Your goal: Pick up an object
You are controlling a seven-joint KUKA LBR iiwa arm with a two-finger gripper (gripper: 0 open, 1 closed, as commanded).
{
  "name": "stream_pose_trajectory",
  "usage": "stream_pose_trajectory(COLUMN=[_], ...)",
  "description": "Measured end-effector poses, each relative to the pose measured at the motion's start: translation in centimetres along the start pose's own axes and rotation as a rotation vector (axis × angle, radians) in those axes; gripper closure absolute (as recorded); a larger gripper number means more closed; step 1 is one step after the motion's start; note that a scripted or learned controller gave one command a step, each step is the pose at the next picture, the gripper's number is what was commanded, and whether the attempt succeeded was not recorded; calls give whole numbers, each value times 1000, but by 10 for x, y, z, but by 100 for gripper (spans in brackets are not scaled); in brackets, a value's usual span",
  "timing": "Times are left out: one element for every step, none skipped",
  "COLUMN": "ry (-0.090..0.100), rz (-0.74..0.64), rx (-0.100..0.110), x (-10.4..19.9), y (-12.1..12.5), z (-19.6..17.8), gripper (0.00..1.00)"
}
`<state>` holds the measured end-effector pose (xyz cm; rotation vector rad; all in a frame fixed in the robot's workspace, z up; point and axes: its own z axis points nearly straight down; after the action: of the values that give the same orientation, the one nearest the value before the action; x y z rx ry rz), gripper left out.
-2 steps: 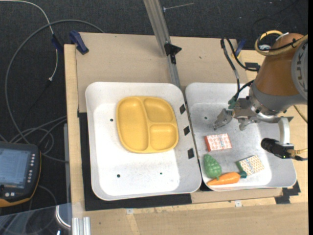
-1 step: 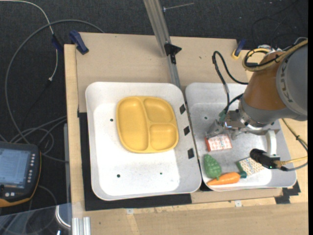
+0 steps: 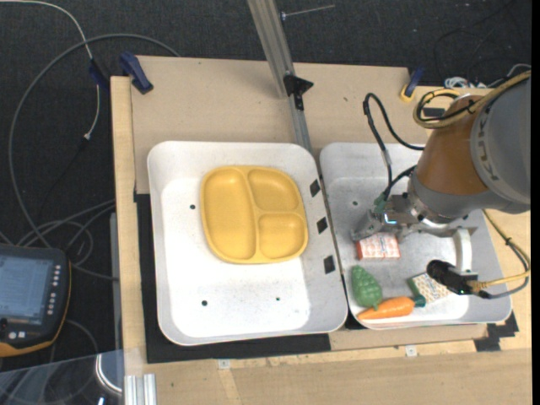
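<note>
Gripper low in right bin, centre-right of frame, just above red-white box; grip state can't tell; green toy, carrot at bin's lower edge; yellow tray in left bin.

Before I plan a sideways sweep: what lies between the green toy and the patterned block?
In the camera view, the orange carrot lies between the green toy and the patterned block.

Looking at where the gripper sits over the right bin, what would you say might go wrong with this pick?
The gripper sits right above the small red-and-white box; a slight offset may push it away rather than grasp it.

The green toy vegetable, carrot and patterned block crowd the right bin's near edge, so a sweep could jam them together.

The black cable could snag.
</note>
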<state>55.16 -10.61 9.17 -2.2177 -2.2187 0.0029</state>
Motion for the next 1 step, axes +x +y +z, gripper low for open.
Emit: stream_pose_trajectory(ry=[1], rz=[0], rx=[-4], x=[0], y=[1], z=[-12], gripper=[100])
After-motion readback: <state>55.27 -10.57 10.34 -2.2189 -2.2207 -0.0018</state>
